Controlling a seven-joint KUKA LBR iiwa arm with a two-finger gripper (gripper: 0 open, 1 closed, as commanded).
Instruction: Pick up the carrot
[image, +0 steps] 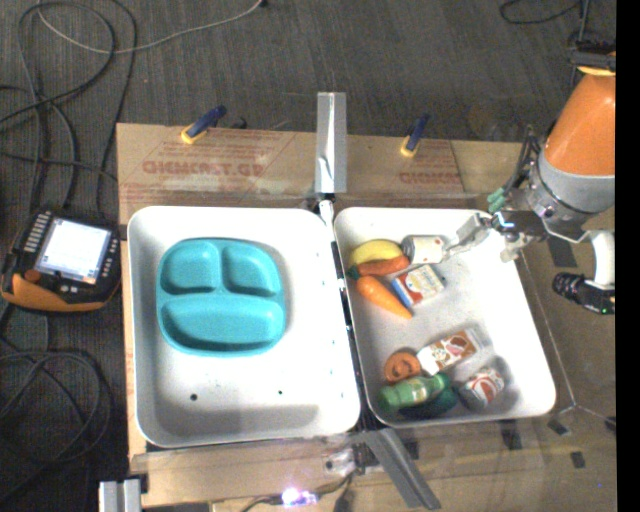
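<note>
Green bottle (415, 392) sits nearest cam. Carrot (385, 295) lies mid right bin (540, 345), beside banana (373, 251); prob light, rigid, slick plastic, so grab across thick mid. End effector (478, 231) state: can't tell.

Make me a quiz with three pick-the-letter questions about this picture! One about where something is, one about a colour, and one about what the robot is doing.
1. Where is the orange toy carrot?
A. right white bin
B. left white bin
C. on the floor

2. What colour is the divided plastic plate?
A. red
B. turquoise
C. yellow

3. The end effector is
A. resting on the plate
B. gripping the carrot
C. at the right bin's far edge, apart from the carrot

Answers: 1 A, it lies beside the yellow toy banana there. 2 B, it looks turquoise in the left bin. 3 C, bare bin floor shows between them.
</note>
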